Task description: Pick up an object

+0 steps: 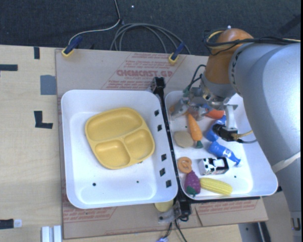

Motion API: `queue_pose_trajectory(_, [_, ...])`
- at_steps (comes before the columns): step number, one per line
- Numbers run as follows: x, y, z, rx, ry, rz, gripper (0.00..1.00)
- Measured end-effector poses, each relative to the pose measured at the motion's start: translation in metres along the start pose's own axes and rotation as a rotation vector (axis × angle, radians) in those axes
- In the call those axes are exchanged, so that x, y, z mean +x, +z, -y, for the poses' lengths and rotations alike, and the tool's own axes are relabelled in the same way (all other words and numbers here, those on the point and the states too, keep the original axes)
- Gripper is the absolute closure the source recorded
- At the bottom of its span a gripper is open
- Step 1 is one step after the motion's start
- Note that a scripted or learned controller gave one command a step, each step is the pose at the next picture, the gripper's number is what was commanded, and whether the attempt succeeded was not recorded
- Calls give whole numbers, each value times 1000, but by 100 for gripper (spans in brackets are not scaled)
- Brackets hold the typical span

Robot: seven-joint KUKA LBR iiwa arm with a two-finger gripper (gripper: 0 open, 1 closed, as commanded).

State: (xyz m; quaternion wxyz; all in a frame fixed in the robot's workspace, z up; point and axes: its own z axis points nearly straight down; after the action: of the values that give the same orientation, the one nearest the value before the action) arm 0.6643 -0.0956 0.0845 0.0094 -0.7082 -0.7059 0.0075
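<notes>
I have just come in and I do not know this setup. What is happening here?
A grey robot arm reaches from the right into the right bin, which holds toy food. Its end effector is low near a carrot. Whether it grips anything is unclear. The left bin holds a yellow divided tray.

Right bin (262, 183) holds the pickable toys: orange carrot (194, 127) w/ green tip, lying lengthwise near bin's upper middle, tip pointing toward viewer; beige flat disc (182, 139) just left of it; orange ring-shaped piece (184, 164) below that; purple eggplant (192, 183) near front edge; yellow corn cob (215, 186) lying beside eggplant; black & white cow-patterned item (212, 166) above corn; blue bottle (223, 152) on its side, right of carrot.
</notes>
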Motion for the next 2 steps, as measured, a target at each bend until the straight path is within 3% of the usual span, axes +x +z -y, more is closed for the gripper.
queue_pose_trajectory(2, [-1,0,0,0,0,0,0])
